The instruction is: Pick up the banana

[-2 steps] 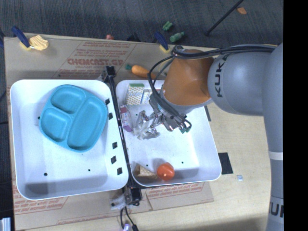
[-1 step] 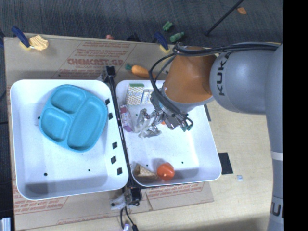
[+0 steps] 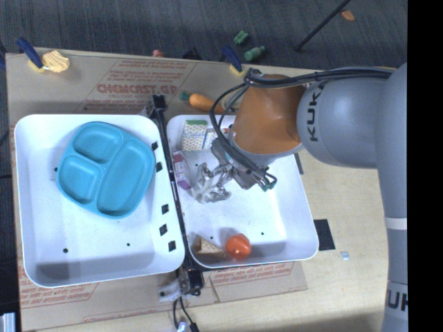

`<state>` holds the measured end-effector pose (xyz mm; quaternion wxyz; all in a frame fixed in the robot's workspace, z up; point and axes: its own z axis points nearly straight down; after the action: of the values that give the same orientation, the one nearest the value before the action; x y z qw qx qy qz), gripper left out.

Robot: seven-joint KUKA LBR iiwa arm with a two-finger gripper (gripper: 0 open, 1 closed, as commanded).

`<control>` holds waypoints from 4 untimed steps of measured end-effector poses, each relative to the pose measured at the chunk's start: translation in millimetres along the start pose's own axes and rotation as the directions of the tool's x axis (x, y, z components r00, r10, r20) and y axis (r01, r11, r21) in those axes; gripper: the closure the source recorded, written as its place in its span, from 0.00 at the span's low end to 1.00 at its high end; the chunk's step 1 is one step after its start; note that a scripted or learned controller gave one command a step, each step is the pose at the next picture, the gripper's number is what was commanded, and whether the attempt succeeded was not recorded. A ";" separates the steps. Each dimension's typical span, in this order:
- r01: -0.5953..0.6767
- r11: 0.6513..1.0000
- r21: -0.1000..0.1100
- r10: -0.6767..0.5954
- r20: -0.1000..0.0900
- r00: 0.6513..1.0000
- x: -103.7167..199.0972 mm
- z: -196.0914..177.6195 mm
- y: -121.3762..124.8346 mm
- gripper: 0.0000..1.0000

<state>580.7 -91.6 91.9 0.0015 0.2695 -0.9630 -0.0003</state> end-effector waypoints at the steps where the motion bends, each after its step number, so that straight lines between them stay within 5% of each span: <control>1: 0.000 1.000 0.001 0.000 0.001 1.000 -1.2 -10.6 0.1 1.00; 2: 0.340 0.940 0.003 -0.340 0.003 0.940 -11.9 -0.2 -6.9 1.00; 3: 0.063 0.998 0.003 -0.063 0.005 0.998 -41.4 -100.5 60.6 1.00; 4: 0.331 0.944 0.004 -0.331 0.004 0.944 -11.7 -140.6 35.5 1.00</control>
<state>572.7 -55.1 232.5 -0.0011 0.4273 -0.9041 0.0007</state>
